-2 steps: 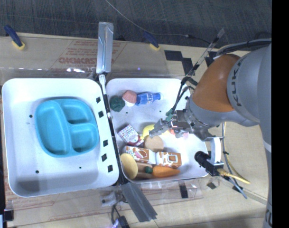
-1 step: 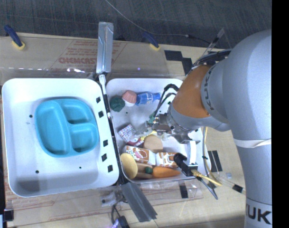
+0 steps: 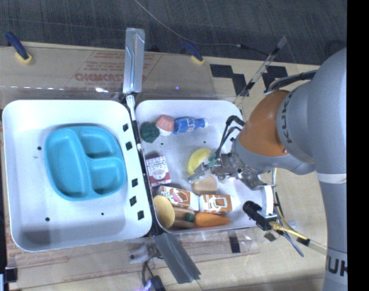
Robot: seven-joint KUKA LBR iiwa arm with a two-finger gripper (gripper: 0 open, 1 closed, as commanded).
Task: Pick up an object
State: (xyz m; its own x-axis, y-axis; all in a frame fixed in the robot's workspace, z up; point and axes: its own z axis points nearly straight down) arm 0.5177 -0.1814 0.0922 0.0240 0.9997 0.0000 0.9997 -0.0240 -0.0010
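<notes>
The right bin (image 3: 172,109) holds several small items: a yellow banana-like piece (image 3: 197,159), a tan block (image 3: 204,185), a blue bottle (image 3: 189,125), a pink-capped item (image 3: 165,123), a dark green ball (image 3: 149,132), a red packet (image 3: 157,169), two orange-brown cartons (image 3: 174,196) (image 3: 215,204), a carrot (image 3: 211,219) and a pale yellow round piece (image 3: 163,210). My gripper (image 3: 209,165) reaches in from the right and sits low over the middle of this bin, right beside the yellow piece and just above the tan block.
The left bin (image 3: 20,162) holds a blue divided tray (image 3: 85,160). A metal divider bar (image 3: 133,65) stands at the back between the bins. The grey arm with its orange band (image 3: 266,129) covers the right bin's right side. Cables lie at the lower right.
</notes>
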